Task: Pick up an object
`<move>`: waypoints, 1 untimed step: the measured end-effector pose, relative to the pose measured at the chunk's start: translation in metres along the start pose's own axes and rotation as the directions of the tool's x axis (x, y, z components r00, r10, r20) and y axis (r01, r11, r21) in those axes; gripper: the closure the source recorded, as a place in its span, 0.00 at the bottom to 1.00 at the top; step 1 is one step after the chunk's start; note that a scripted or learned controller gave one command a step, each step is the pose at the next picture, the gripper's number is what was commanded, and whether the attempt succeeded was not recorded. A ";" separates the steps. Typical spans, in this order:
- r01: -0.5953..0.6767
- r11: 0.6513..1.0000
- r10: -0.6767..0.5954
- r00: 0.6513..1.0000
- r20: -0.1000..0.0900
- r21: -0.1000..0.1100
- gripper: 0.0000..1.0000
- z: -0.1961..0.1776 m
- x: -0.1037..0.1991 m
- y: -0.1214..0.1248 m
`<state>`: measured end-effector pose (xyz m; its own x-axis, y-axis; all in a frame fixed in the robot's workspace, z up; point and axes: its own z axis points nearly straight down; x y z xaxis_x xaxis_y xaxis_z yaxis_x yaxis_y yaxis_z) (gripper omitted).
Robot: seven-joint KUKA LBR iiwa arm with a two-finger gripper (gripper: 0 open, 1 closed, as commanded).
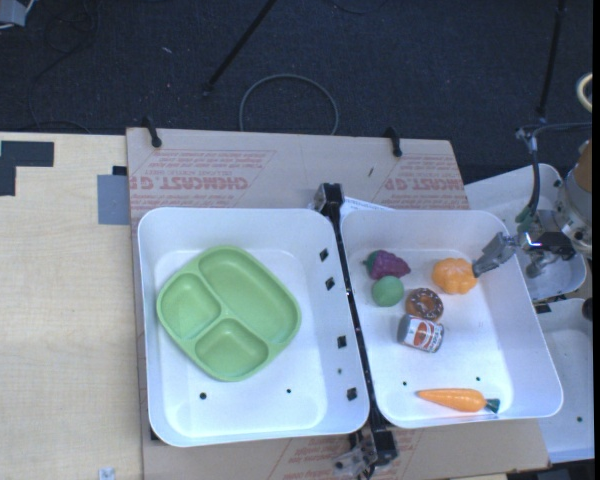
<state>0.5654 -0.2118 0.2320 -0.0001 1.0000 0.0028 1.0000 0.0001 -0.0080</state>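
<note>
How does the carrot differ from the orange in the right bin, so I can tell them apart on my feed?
The carrot is long and tapered with a green tip; the orange is round and plain. The carrot lies flat near the right bin's front edge, apart from other items, while the orange sits farther back, right beside the pincer. Both are orange in colour and lie in the same bin.

The arm is reaching in from the right edge of the frame at mid-height, its gripper (498, 255) pointing left and slightly downward, with too little of the fingertips showing to judge their spread.
</note>
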 end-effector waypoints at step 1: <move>0.000 1.000 0.000 1.000 0.000 -0.001 0.00 0.048 0.006 -0.007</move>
<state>0.5582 -0.2055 0.1837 -0.0004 1.0000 0.0031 1.0000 0.0004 -0.0070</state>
